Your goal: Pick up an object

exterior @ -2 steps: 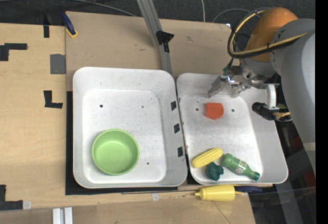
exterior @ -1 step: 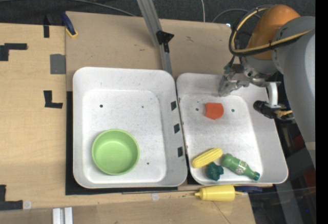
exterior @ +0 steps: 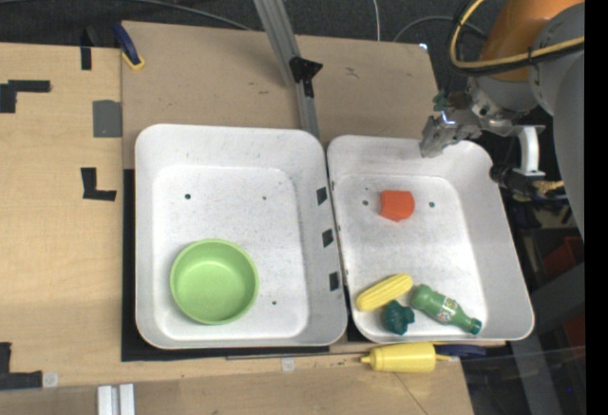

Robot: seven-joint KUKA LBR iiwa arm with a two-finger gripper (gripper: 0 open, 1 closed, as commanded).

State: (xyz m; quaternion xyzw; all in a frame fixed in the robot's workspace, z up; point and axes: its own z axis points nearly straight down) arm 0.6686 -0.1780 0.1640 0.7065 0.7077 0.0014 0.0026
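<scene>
The right bin (exterior: pixel 494 242) holds an orange-red block (exterior: pixel 397 205) near its back, plus a yellow corn cob (exterior: pixel 383 292), a dark green toy (exterior: pixel 398 317) and a green bottle (exterior: pixel 445 307) along its front. My gripper (exterior: pixel 437 136) hangs over the bin's back right rim, up and right of the orange-red block and apart from it. I see nothing held in it.
The left bin (exterior: pixel 228 142) contains a green bowl (exterior: pixel 214 281) at its front left. A yellow bottle-like object (exterior: pixel 402 358) lies on the bench just in front of the right bin. A grey pole (exterior: pixel 275 14) slants down to the bins' back edge.
</scene>
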